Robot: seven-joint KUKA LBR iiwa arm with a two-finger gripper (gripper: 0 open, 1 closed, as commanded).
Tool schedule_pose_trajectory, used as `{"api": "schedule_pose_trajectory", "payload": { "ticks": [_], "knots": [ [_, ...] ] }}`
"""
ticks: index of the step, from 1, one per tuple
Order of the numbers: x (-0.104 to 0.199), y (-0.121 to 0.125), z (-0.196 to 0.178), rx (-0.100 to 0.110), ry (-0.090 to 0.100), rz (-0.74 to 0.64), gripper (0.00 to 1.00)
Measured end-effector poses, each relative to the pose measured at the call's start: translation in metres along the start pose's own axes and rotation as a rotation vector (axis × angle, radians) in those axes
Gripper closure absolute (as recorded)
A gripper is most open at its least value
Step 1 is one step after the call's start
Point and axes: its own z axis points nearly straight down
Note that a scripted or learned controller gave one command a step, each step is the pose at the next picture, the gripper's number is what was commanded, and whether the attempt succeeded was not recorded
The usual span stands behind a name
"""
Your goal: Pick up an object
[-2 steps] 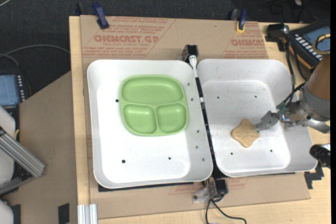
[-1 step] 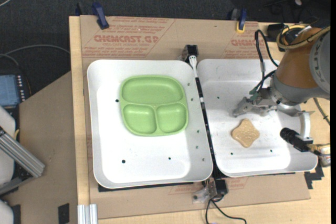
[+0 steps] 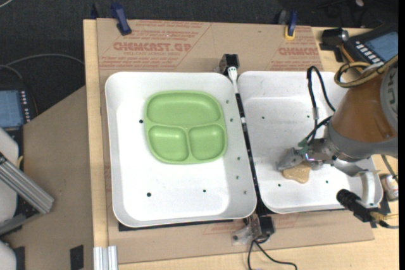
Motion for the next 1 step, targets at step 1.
{"api": "schedule_pose_trajectory", "payload": {
  "ticks": [1],
  "knots": [
    [-0.0870,0.0127,-0.0953,-0.020,-0.014,0.005,0.00]
  ]
}}
